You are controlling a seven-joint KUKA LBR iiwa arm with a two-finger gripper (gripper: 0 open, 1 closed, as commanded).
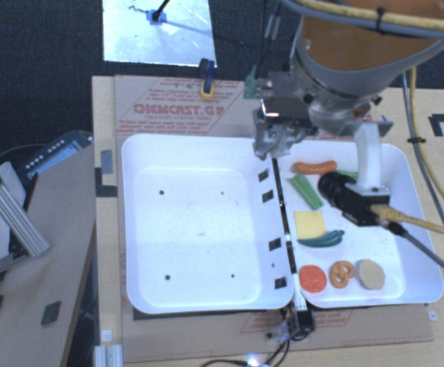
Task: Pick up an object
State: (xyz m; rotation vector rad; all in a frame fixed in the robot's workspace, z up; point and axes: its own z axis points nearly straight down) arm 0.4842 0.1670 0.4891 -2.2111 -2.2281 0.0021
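1. Nearest to the camera, in the right bin [428,277], three things lie in a row: a red round slice [312,279], a brown pretzel [341,273] and a tan round disc [371,274], close beside each other.
2. A little farther lie a yellow square slice [309,223] and a dark green curved pod [321,239]. The pod touches the near edge of the square.
3. Behind them a light green stick [306,192] lies at a slant, and beyond it an orange sausage [314,167] lies crosswise.
4. The gripper [271,147] hangs at the far end, over the wall where the right bin meets the left bin [141,228]. The sausage is the closest thing to it, near it on the right-bin side. The row of three is well apart from it.
5. As far as the view shows, the gripper holds none of these things. Whether it is wide or narrow I cannot tell.
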